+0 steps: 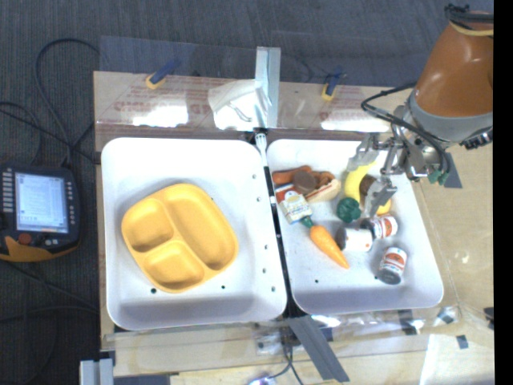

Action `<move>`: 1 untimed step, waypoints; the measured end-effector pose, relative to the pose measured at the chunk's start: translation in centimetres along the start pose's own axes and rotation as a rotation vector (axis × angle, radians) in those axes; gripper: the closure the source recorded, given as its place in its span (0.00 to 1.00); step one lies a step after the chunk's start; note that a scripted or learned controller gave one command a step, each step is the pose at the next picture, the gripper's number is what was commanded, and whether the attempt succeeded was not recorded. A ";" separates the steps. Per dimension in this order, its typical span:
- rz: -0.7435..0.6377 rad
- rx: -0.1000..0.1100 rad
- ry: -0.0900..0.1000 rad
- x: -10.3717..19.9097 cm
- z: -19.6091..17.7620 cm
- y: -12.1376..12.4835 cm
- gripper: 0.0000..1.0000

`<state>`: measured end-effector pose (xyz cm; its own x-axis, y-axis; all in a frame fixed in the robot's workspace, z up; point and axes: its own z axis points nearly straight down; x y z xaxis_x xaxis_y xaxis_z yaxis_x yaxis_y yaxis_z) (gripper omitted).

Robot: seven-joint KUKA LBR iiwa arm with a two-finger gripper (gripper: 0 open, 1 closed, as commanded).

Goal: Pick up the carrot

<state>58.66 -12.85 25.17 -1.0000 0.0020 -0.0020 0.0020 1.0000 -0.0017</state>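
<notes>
So there are two white bins side by side on the desk (pixel 465 239). The left bin (pixel 128 155) has a yellow divided plate (pixel 178 235) sitting in the middle of it, three compartments, turned at a bit of an angle.

The right bin (pixel 421 291) is where all the clutter is. The carrot (pixel 328 245) lies flat on the bin floor, roughly in the middle, pointing diagonally with its thin end toward the lower right. Nothing is gripping it. Just up-left of it there's a small packet with a green and white label (pixel 296 207), and above that some brown and red toy food (pixel 304 180) bunched near the divider. A dark green round thing (pixel 348 209) sits just up-right of the carrot, with a yellow banana-ish piece (pixel 357 183) above that. Two small cans, one (pixel 383 227) lying near the carrot's thin end and another (pixel 391 264) further toward the bin's lower right corner.

The arm (pixel 457 70) comes in from the right, and the gripper (pixel 383 184) hangs over the upper right part of that bin, over the yellow piece and the cans, off to the carrot's upper right and apart from it. Can't tell whether the jaws are apart or together from this angle.

Off to the left of the desk there's a handheld control pendant (pixel 38 211) on the dark floor.
</notes>
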 end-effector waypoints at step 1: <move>-0.068 0.000 0.000 6.4 15.5 -0.9 0.00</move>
<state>52.32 -13.81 9.66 -0.9978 -0.0656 -0.0023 -0.0656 0.9978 -0.0017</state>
